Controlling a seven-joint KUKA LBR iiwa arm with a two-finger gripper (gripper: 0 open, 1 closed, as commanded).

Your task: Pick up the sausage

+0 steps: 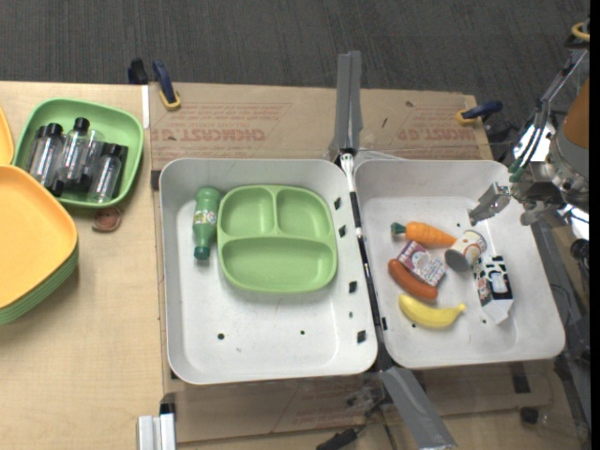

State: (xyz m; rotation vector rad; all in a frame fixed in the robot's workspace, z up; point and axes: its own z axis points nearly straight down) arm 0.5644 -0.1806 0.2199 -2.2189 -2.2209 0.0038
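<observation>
Sausage is what we want: it lies in the right bin, low and left of centre, its long axis running from upper left to lower right, tucked between the packet and the banana. Our gripper hangs at the frame's right, above and right of it, carrying nothing.

Tool apparently open, hovering.

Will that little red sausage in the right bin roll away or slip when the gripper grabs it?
The sausage looks rounded and glossy, so it may slip or roll sideways. It looks like a light toy. The packet partly overlaps it and the banana lies close, which may hinder rolling.
</observation>
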